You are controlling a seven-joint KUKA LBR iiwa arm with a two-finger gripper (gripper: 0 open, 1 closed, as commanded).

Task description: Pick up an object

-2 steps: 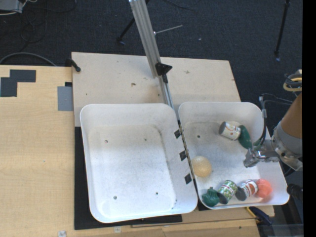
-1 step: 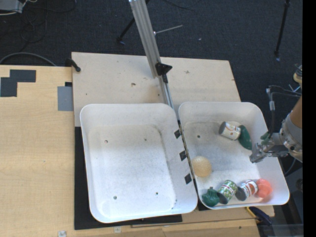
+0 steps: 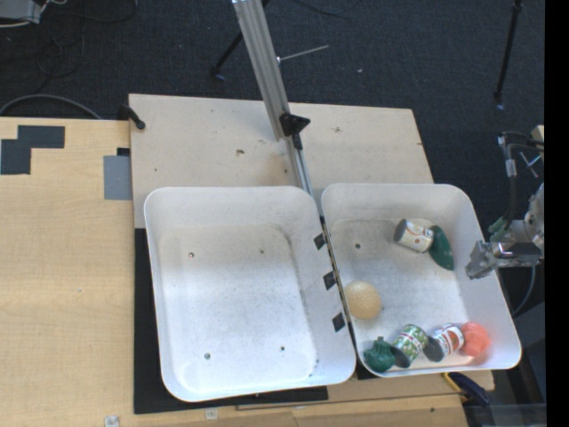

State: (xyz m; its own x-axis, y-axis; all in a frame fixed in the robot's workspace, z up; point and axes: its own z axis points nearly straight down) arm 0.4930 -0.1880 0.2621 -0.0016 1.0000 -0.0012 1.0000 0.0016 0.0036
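Note:
The right bin [image 3: 378, 205] holds several small objects. A white and tan can [image 3: 413, 235] lies near its far right, touching a dark green piece [image 3: 442, 247]. A tan ball [image 3: 363, 300] sits by the bin's left wall. Along the near edge lie a dark green lump [image 3: 382, 355], a green and white can [image 3: 411, 342], a red and white can [image 3: 447, 340] and an orange ball [image 3: 476, 339]. My gripper [image 3: 492, 257] hangs at the right bin's outer right rim, to the right of the white can and apart from all objects.
The left bin [image 3: 233, 290] stands beside the right one, with black clips [image 3: 327, 279] along the shared rim. A slanted aluminium bar [image 3: 269, 76] rises behind the bins. A wooden bench top [image 3: 62, 274] lies to the left.

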